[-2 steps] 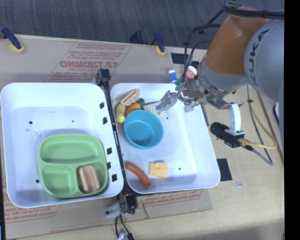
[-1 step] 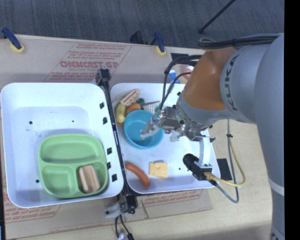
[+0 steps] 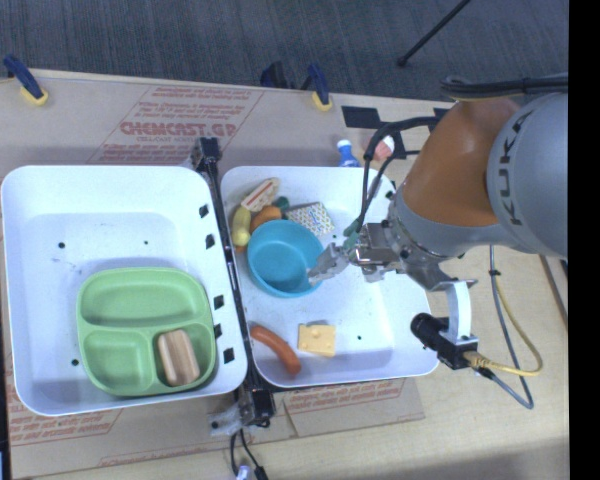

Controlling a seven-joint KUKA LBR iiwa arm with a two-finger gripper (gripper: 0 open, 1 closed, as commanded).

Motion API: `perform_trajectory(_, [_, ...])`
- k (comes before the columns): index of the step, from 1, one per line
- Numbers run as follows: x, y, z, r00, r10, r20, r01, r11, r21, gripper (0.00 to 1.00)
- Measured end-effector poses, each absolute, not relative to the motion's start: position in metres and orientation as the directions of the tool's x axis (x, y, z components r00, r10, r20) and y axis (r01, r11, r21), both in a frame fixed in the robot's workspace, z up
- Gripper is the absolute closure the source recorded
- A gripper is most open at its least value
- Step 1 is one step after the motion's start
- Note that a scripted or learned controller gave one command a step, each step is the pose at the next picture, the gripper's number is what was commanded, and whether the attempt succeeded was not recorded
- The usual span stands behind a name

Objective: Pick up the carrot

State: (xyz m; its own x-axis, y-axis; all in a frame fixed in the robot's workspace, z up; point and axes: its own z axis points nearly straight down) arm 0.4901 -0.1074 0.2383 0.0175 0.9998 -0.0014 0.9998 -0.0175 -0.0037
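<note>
Picking has not begun: the carrot [image 3: 275, 349] lies untouched on the floor of the right bin [image 3: 405, 363], near its front wall, just beside a cheese wedge [image 3: 318, 339]. The hand [image 3: 328, 265] hangs at the blue bowl's [image 3: 282, 256] rim, apart from the carrot, which sits below-left; its grip I cannot tell.

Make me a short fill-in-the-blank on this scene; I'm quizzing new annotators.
1. The green tray lies in the ____ bin.
2. The cheese wedge lies in the ____ bin.
3. The bowl beside the tool is ____ in colour.
4. The carrot lies just left of the ____.

Missing words: left; right; blue; cheese wedge
</note>
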Motion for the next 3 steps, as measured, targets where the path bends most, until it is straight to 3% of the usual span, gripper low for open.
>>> perform_trajectory(1, [0.485, -0.159, 0.343, 0.017, 1.000, -0.005, 1.000, -0.017, 0.002, 0.00])
perform_trajectory(2, [0.477, -0.125, 0.281, -0.171, 0.985, 0.001, 0.985, 0.171, -0.008, 0.00])
perform_trajectory(3, [0.477, -0.200, 0.394, -0.170, 0.985, -0.008, 0.985, 0.170, 0.004, 0.00])
